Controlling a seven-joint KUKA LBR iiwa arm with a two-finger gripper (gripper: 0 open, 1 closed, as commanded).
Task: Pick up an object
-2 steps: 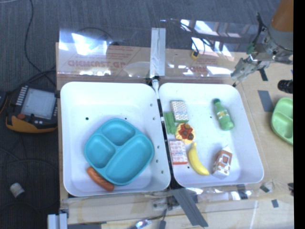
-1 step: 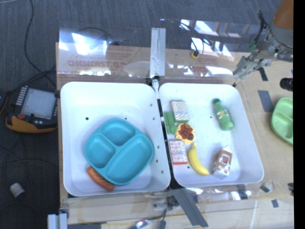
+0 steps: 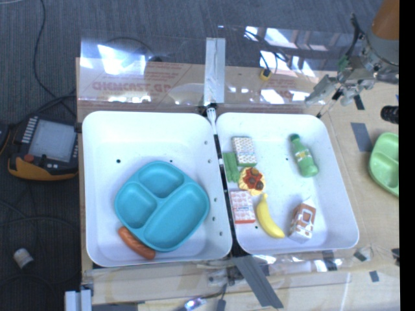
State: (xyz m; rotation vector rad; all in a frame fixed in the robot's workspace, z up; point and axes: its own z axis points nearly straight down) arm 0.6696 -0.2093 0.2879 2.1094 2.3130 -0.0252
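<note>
The right bin (image 3: 337, 173) holds a green bottle (image 3: 303, 155), a checkered packet (image 3: 244, 150), a green strip (image 3: 229, 166), a toy pizza slice (image 3: 251, 179), a red-and-white packet (image 3: 242, 207), a banana (image 3: 268, 218) and a brown carton (image 3: 303, 219). In the left bin (image 3: 104, 141) lie a blue divided plate (image 3: 162, 204) and a sausage (image 3: 137, 242) at its front left edge. My gripper (image 3: 342, 88) hangs beyond the right bin's far right corner, above the bench and well away from every object, with nothing seen in it.
A green bowl (image 3: 388, 161) sits on the bench to the right of the bins. A clear panel (image 3: 214, 76) stands along the back. A teach pendant (image 3: 42, 149) lies on the floor to the left.
</note>
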